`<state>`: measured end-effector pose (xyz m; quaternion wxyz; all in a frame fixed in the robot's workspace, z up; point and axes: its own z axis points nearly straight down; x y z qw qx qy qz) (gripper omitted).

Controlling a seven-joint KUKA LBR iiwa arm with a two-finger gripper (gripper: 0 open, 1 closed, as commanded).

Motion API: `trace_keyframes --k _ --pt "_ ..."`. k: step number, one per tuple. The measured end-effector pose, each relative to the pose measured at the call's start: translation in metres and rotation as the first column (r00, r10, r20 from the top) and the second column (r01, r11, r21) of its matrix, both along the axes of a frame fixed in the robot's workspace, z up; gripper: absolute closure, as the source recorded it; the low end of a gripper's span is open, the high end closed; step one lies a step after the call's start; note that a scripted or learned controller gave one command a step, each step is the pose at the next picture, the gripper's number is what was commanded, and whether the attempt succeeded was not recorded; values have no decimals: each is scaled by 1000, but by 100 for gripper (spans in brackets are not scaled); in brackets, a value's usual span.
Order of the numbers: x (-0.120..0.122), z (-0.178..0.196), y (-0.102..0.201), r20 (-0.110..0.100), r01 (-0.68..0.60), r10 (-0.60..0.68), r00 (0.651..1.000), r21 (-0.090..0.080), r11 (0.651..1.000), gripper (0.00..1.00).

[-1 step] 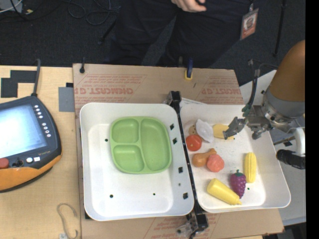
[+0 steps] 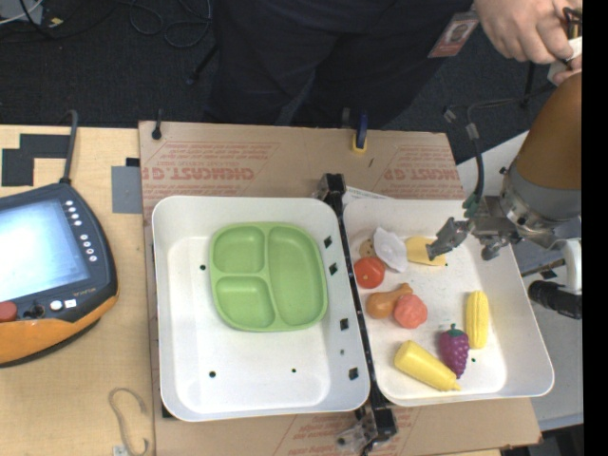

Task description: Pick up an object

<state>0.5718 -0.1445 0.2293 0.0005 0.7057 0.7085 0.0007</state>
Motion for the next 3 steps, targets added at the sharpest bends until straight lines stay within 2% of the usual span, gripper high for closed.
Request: trace_keyframes --k 1,2,3 --pt "-4 -67 3 -18 -1 1 1000 4 1000 0" --pt "-26 -125 3 -45 14 -14 999 -1 1000 0" --pt "-23 -118 10 -71 8 -6 997 25 1000 0"
